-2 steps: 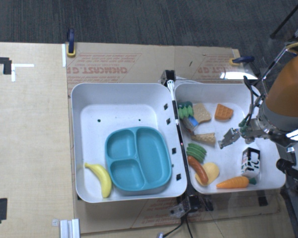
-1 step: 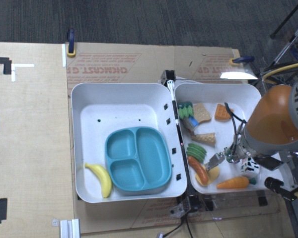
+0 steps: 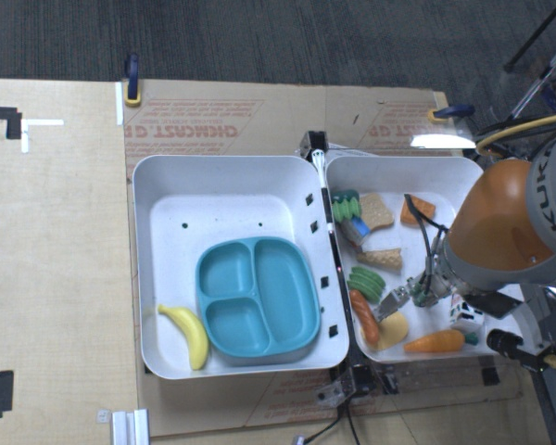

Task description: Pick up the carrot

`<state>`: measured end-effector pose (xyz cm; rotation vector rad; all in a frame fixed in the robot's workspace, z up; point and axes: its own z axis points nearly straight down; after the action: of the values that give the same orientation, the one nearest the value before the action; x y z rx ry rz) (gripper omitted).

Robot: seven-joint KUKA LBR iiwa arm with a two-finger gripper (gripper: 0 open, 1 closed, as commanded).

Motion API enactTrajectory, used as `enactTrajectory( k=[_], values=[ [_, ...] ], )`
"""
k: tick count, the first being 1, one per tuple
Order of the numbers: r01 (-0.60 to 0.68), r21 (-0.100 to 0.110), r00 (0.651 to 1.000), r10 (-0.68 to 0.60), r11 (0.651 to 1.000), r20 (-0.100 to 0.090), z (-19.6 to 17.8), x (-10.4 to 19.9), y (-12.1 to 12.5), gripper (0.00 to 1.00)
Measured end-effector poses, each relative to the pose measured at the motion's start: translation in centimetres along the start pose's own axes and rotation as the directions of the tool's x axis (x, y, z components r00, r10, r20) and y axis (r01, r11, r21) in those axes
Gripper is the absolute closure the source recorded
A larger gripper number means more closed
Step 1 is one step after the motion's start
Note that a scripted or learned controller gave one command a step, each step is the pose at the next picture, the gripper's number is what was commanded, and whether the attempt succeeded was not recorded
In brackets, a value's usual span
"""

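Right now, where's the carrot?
In the camera view the carrot lies in the right bin, along its near edge toward the right corner, just right of a yellow piece and below the gripper.

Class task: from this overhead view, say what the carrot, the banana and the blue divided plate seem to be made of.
Carrot: probably moulded plastic, smooth and evenly orange. Banana: likely plastic too, uniform yellow with no blemishes. Blue divided plate: looks like hard plastic, matte to slightly glossy, with crisp moulded ridges between compartments.

Teal divided plate (image 3: 259,297) and banana (image 3: 189,331) in left bin (image 3: 222,179)
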<state>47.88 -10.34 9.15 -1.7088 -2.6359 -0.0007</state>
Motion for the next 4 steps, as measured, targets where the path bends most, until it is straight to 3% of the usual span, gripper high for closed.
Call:
enactTrajectory(
  k=[1,2,3,4],
  values=[
    [-0.007,-0.004,1.0,0.007,1.0,0.002,-0.91,-0.16,0.18,1.0],
    [-0.006,-0.004,1.0,0.006,1.0,0.003,-0.92,-0.16,0.18,0.0],
    [-0.074,0.0,0.997,0.074,0.997,-0.001,0.02,0.32,0.07,0.0],
    [-0.081,-0.003,0.997,0.081,0.997,0.002,-0.89,0.17,0.24,1.0]
  ],
)
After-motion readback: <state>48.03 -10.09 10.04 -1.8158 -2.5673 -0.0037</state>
